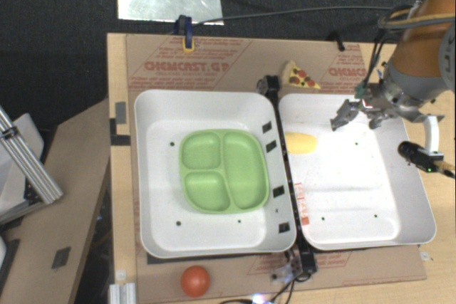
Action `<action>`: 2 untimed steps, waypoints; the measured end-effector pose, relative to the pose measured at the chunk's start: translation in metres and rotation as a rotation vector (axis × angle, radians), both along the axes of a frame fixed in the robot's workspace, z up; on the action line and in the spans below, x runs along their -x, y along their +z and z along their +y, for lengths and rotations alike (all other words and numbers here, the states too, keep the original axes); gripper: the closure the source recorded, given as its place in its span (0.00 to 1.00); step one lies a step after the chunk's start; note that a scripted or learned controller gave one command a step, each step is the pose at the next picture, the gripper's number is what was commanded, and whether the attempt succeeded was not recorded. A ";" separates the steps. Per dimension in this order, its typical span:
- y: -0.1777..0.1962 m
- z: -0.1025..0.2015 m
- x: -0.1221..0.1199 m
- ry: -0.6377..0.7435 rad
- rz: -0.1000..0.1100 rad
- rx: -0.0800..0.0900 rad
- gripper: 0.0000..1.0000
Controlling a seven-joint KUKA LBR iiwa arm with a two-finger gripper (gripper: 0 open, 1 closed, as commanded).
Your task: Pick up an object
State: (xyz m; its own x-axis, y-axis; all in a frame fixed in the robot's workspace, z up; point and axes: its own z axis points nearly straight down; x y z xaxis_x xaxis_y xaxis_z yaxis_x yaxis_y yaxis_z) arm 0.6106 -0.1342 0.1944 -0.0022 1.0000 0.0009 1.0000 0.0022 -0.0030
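Note:
A yellow, banana-like object (pixel 300 144) lies at the left edge of the right white bin (pixel 370 224). My gripper (pixel 358 115) hangs above the upper part of that bin, right of the yellow object and apart from it. Its fingers are spread, and nothing sits between them. A green divided plate (pixel 223 170) rests in the middle of the left bin (pixel 164 224).
A toy pizza slice (pixel 301 76) lies on the cardboard just behind the right bin. A red ball (pixel 195 280) sits on the board in front of the left bin. A black cable end (pixel 420 155) hangs over the right bin's right side.

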 end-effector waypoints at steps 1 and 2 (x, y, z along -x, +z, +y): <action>-0.052 0.007 0.008 0.000 -0.001 0.000 0.00; -0.103 0.007 0.008 -0.001 -0.002 0.000 0.00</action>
